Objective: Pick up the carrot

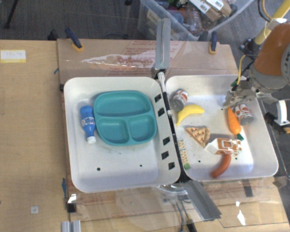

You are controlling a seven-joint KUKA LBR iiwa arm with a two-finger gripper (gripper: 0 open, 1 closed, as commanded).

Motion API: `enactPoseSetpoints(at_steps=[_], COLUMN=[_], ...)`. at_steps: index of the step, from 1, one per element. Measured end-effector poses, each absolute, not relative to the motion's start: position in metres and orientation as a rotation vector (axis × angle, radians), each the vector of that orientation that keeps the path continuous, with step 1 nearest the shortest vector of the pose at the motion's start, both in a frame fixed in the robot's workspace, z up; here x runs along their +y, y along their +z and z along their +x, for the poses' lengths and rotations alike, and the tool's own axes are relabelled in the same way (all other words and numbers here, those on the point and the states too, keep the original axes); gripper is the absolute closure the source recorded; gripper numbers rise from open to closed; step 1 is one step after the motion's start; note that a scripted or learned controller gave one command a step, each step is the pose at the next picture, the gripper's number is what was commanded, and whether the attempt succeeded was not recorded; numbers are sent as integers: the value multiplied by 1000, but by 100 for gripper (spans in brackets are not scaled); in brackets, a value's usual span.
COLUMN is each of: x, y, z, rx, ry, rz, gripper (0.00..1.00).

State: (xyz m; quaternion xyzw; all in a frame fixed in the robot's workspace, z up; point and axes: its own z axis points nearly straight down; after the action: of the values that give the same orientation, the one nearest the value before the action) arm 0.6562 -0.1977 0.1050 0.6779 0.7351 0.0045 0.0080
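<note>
Here, nearest in the right bin (266,166), one sausage (221,166), one carton (224,146) and one pizza slice (198,134) are seen. Further back lie one carrot (234,121), one banana (189,112) and two cans (179,98). Above the carrot's far end, the jaws (237,96) are poised; their state cannot be told.

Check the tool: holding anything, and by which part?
Cannot be told. The tool hangs just above the carrot top; nothing shows between its tips.
</note>
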Motion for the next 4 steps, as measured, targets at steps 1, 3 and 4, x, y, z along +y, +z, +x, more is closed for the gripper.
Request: enactPoseSetpoints(at_steps=[1,3,4], x=[-218,-224,-226], y=[93,94,93], z=[635,610,648], rx=[2301,2830,2818], ry=[14,6,5], rz=[2124,1321,1351], gripper=[100,100,100])
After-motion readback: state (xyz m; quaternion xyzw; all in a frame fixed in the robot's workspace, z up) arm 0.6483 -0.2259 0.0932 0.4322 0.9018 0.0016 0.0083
